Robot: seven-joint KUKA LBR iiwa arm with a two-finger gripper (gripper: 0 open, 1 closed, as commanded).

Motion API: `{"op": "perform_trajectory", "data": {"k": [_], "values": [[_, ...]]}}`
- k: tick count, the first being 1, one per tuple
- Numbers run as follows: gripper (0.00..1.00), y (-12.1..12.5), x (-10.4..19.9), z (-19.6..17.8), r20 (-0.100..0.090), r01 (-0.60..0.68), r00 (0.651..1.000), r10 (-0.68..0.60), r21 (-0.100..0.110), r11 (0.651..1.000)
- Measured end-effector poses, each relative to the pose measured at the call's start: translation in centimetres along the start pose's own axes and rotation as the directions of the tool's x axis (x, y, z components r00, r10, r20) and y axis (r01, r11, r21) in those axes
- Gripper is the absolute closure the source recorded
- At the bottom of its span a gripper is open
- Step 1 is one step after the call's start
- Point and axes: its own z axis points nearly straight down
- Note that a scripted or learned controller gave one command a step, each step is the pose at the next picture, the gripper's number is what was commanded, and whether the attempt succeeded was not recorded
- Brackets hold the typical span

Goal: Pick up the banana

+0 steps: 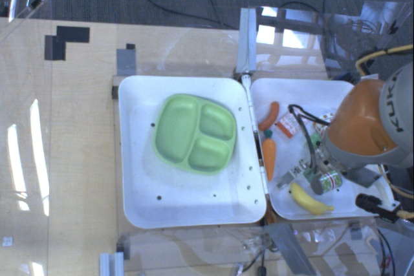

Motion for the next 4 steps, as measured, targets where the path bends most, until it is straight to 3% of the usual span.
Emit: {"op": "perform_trajectory", "data": {"k": [1, 2, 3, 4], "values": [[0.00, -0.1, -0.2, 0.0, 0.000, 0.141, 0.990, -0.141, 0.000, 0.990], [1.00, 0.2, -0.2, -1.2, 0.003, 0.143, 0.990, -0.143, -0.005, 0.990], [0.00, 0.2, -0.2, -1.2, 0.003, 0.142, 0.990, -0.142, -0.005, 0.990], [0.00, -0.2, -0.3, 0.0, -0.002, 0.446, 0.895, -0.446, -0.001, 0.895]]}}
